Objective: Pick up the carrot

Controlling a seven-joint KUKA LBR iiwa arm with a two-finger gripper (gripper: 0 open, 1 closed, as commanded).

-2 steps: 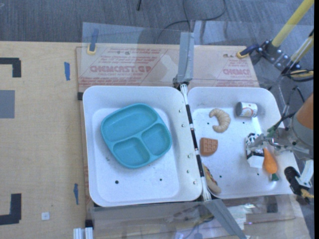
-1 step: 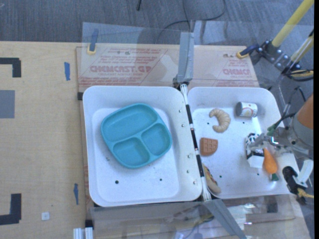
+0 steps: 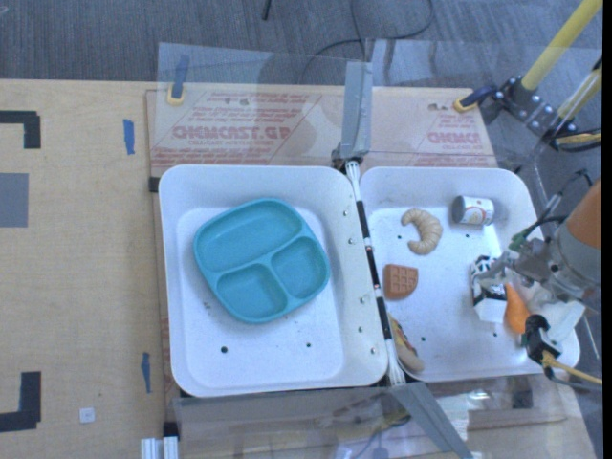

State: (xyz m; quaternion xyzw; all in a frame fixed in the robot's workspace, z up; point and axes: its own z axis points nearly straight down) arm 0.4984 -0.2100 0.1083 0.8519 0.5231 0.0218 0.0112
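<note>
The carrot (image 3: 515,307) is a small orange piece in the right bin (image 3: 449,352), near its right side. My gripper (image 3: 490,283) reaches in from the right and hangs low over that bin, its tip just left of the carrot and close against it. Part of the carrot is hidden under the wrist. I cannot make out whether the carrot is between the jaws.
The right bin also holds a croissant (image 3: 423,229), a small silver can (image 3: 472,210), a brown waffle (image 3: 401,281) and a bun-like item (image 3: 405,348) at its lower left corner. A teal divided plate (image 3: 260,258) sits in the left bin (image 3: 191,352).
</note>
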